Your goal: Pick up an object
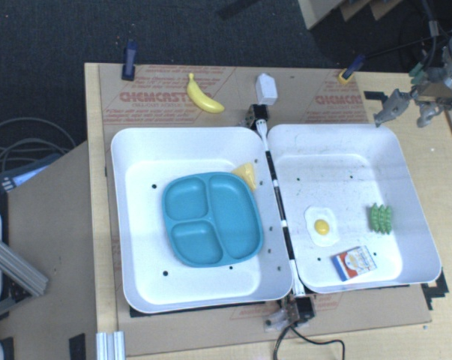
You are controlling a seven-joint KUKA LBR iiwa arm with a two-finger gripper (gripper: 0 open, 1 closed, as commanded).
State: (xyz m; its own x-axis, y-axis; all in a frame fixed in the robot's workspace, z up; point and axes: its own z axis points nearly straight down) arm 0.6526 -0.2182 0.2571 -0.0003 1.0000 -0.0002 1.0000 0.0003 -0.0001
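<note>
End effector [404,105] sits far right, past the right bin [405,156], can't tell its state tbh. We'd go for the fried egg [321,226] mid-bin, drop straight down, centred on it

The scene is evenly and brightly lit from above, with no harsh hotspots. The 2 white bins, left [136,193] and right [405,178], reflect the most light and read slightly washed out, their inner walls showing only soft grey shading. The blue tray [211,220] carries a mild sheen along its ridges. Shadows are short and diffuse, hugging the undersides of small items. The dark carpet [53,28] around the bench falls off into dimness with visible grain. Focus is moderately soft overall, and fine print on the cardboard [154,96] is slightly blurred.
</note>
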